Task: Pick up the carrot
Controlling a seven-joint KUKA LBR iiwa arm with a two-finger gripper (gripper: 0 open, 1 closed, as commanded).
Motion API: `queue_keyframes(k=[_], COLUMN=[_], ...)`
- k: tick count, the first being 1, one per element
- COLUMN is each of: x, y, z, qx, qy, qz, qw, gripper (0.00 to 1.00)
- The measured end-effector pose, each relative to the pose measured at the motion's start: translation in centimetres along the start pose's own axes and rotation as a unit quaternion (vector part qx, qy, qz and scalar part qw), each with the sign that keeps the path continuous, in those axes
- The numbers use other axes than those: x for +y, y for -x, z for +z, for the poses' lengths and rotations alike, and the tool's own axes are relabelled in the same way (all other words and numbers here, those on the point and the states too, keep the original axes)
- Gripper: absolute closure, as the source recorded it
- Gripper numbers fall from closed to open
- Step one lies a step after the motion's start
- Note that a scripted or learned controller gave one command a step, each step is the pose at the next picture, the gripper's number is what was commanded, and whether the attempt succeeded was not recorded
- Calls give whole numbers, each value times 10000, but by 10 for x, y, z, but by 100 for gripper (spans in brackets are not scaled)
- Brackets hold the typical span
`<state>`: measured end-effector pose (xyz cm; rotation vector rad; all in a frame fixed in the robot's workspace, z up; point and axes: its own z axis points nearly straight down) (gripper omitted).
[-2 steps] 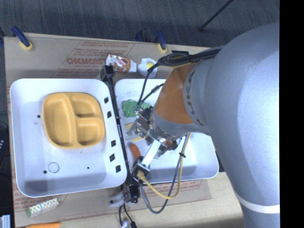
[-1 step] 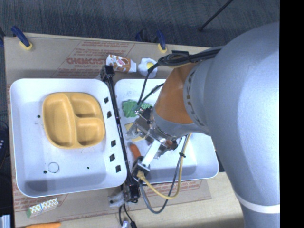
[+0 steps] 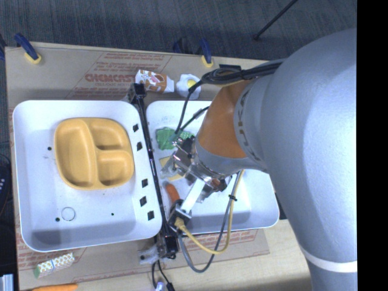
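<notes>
Against the right bin's left wall [image 3: 159, 180], the carrot [image 3: 172, 192] lies hemmed in.

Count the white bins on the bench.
2. The left bin holds a yellow divided tray. The right bin sits beside it, largely covered by the arm, with the carrot near its left wall.

Even bright light, slightly soft focus

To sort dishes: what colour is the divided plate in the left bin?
Yellow. The divided plate shows clearly in the camera view.
</notes>
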<state>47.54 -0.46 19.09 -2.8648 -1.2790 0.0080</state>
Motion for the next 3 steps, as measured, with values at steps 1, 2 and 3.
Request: queue_keyframes(k=[1, 2, 3], x=[0, 0, 0], y=[0, 0, 0], z=[0, 0, 0], qx=[0, 0, 0], qy=[0, 0, 0], qz=[0, 0, 0], qw=[10000, 10000, 10000], gripper=[0, 0, 0])
